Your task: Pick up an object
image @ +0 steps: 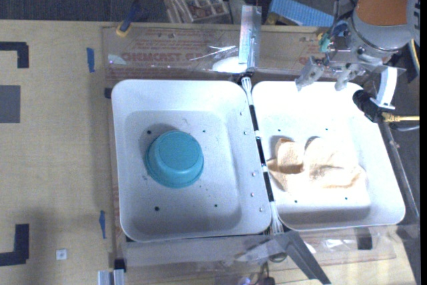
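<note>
Hand [323, 79] hovers above far edge of right white bin [387, 210], fingers apart, gripping nothing. Pale tan crumpled cloth [313, 167] lies mid-bin, likely target. Teal round plastic bowl [175, 158] sits upturned in left white bin [127, 210].

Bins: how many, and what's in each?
2. Left bin holds a blue bowl, upside down. Right bin holds a tan, crumpled cloth-like item; overexposure may hide more there. Gripper hovers over its far edge.

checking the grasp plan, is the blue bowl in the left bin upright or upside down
Upside down, it seems: the round teal-blue plastic bowl in the left white bin shows a flat closed top narrower than its lower rim, with no hollow visible.
</note>
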`<state>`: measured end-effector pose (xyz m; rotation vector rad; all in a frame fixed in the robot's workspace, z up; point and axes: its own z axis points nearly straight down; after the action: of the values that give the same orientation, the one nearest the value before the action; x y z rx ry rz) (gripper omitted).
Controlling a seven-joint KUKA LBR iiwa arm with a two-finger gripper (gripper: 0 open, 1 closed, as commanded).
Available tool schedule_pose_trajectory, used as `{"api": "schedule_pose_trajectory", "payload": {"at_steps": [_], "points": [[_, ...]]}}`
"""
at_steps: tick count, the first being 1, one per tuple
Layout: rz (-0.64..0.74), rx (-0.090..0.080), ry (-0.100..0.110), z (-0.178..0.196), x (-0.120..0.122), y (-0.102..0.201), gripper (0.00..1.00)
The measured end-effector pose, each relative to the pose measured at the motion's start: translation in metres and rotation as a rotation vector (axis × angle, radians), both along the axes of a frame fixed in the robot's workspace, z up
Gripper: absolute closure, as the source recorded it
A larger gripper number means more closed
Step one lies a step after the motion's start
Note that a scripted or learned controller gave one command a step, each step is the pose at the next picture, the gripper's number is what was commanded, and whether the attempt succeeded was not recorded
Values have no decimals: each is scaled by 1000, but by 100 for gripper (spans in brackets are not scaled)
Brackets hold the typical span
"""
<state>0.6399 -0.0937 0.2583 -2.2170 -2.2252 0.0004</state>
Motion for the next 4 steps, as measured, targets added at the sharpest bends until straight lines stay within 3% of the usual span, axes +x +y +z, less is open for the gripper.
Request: {"api": "schedule_pose_trajectory", "payload": {"at_steps": [1, 2, 3, 4], "points": [[75, -1, -1, -69, -57, -22, 0], [267, -2, -9, -169, -64, -85, 0], [266, -3, -15, -157, -63, -85, 100], [266, -3, -15, -157, -63, -85, 0]]}}
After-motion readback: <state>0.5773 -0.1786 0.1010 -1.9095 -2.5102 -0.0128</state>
